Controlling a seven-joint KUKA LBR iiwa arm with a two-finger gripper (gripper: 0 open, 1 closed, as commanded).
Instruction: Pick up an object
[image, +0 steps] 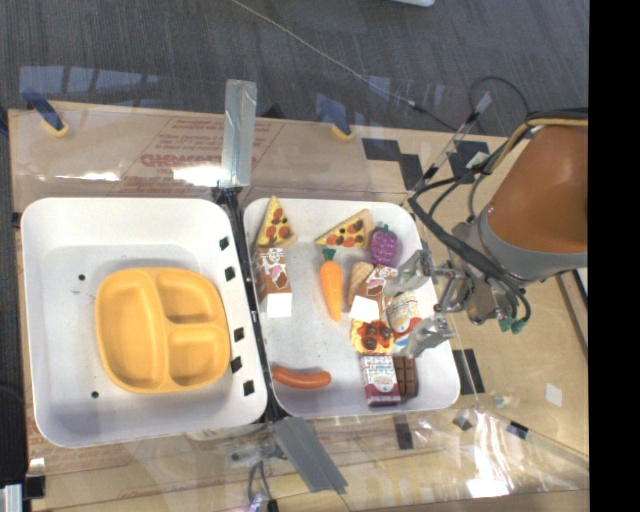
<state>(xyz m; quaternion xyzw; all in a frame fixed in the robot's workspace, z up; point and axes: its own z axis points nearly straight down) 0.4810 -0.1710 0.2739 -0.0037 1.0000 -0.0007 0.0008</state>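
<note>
A pale wooden bench (120, 150) is lying under clear plastic sheeting, with strips of grey tape (238, 130) running along the seam between the bins and dark grey carpet (150, 40) showing beyond the far edge. The arm (540, 195) is reaching in from the right, its orange band catching the light, cables looping round it.

The gripper (422, 300) is hanging over the right edge of the right bin (300, 400), its fingers (430, 333) spread apart and closing on nothing. Just beside them a small white bottle (402, 310) with a red and blue label is lying in the bin's right part, among the toy food.

That right bin is crowded: two pizza slices (273, 225) at the far end, a purple bunch of grapes (384, 244), an orange carrot (331, 287) lying lengthwise in the middle, a white-and-brown carton (273, 275) by the left wall, a sausage (300, 377) near the front wall, and a dark chocolate bar (404, 374) beside a small printed box (378, 379) in the front right corner.

The left bin (60, 400) is holding one yellow divided tray (160, 328), sitting upright near its middle, compartments bare.
</note>
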